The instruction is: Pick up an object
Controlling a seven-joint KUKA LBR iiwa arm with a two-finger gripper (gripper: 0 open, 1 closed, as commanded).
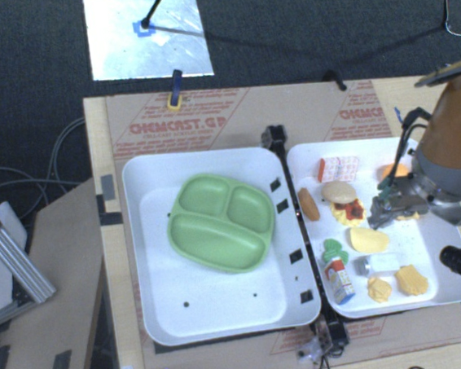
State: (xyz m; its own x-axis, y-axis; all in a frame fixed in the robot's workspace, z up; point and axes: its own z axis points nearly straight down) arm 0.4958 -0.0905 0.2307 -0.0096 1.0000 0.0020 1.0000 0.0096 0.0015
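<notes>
My gripper (378,213) hangs low over the right bin (311,167), reaching in from the right, its dark fingers beside a pale yellow slice (369,240) and a small red and yellow piece (351,209). Nearby lie a toy burger (339,191), a hot dog (307,203), a red and white carton (337,166), an orange piece (393,171), a small bottle with a green cap (336,273), a white block (381,264) and two yellow chunks (396,284). Nothing shows between the fingers.
The left bin (158,310) holds a green divided plate (220,221). A black divider with clips (295,238) runs between the bins. The arm's grey body and orange band (459,139) overhang the right bin's far right side.
</notes>
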